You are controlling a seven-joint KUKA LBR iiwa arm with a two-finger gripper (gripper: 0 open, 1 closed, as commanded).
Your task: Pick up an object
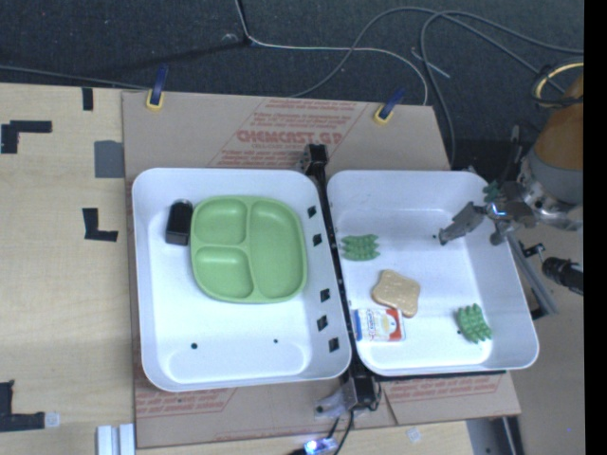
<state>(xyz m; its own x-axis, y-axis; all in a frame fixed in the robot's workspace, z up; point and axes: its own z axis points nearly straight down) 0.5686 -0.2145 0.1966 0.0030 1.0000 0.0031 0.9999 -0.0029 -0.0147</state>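
Pincer (pixel 471 222) spread wide, holding nothing, above right bin (pixel 432 190); biscuit (pixel 396 292) well apart, lower left.

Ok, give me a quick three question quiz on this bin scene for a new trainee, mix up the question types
1. True or false: the green divided plate lies in the right bin.
2. Which item lies nearest the plate? A) black block B) tan bread piece C) red and white packet
3. Fill in: the number of small green toys in the right bin is ___.

Key
1. False; it lies in the left bin.
2. A
3. Two: one near the divider, one near the right wall, below the gripper.
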